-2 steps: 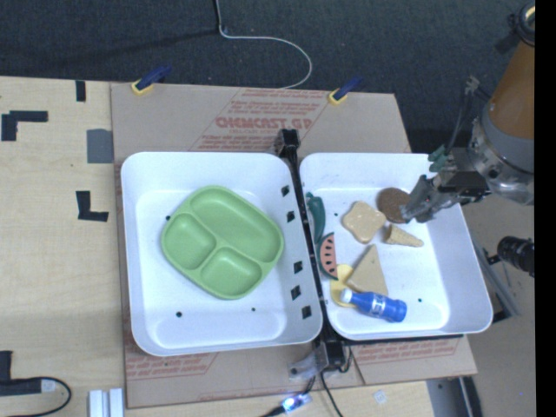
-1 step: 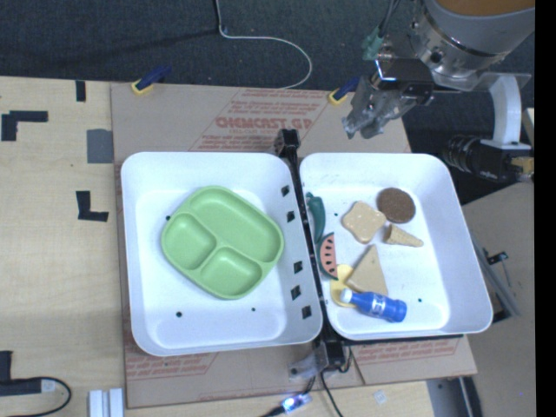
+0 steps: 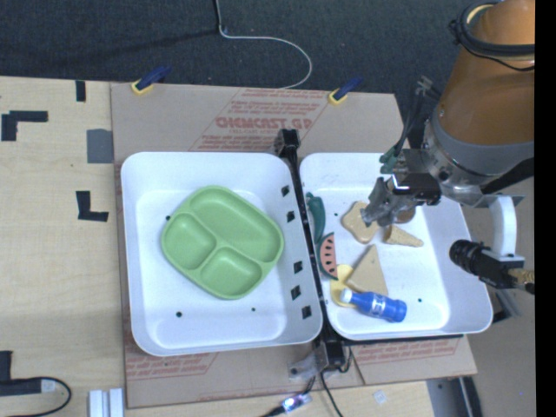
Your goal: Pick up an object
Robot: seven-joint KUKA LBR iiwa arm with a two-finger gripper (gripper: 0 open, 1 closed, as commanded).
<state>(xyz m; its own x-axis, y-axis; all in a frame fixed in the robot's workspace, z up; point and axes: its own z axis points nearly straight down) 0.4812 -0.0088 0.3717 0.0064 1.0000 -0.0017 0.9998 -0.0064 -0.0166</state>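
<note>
The claw (image 3: pixel 380 211) is seen low in the right bin (image 3: pixel 452 315), over a tan cookie-like piece (image 3: pixel 354 222); whether it is spread or pressed together cannot be told from this slant, and nothing is seen pinched. Two white bins are counted on the table (image 3: pixel 52 259) — the left bin (image 3: pixel 148 320) carries one green divided plate (image 3: pixel 223 242). In the right bin several small things are counted: one tan triangular wedge (image 3: pixel 372 273) near the middle, one smaller tan wedge (image 3: pixel 405 237) just right of the claw, one watermelon slice (image 3: pixel 327 255) by the left wall, one dark green piece (image 3: pixel 314 208) above it, and one blue bottle (image 3: pixel 379 305) lying on its side — its white cap touching a yellow scrap (image 3: pixel 342 274).
</note>
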